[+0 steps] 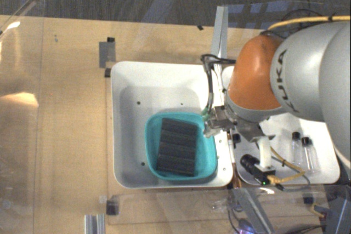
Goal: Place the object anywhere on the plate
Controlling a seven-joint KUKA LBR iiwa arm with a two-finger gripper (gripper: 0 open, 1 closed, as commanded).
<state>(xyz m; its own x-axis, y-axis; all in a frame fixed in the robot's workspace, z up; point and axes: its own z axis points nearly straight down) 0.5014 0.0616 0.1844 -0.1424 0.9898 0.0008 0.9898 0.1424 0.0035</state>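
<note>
A teal plate is seen in the near right part of the left white bin, its right rim close to the bin's right wall. A dark ribbed block is laid flat on the plate, slightly tilted, covering most of the plate's middle — it rests there with nothing touching it. The grey arm is observed reaching in from the right, with the orange band above the divide between the two bins. The gripper is located at the plate's right rim, just right of the block and apart from it; whether it is spread or pressed together cannot be told, the wrist hiding that part. The right bin is largely covered by the arm — small clear items are noted on its floor.
</note>
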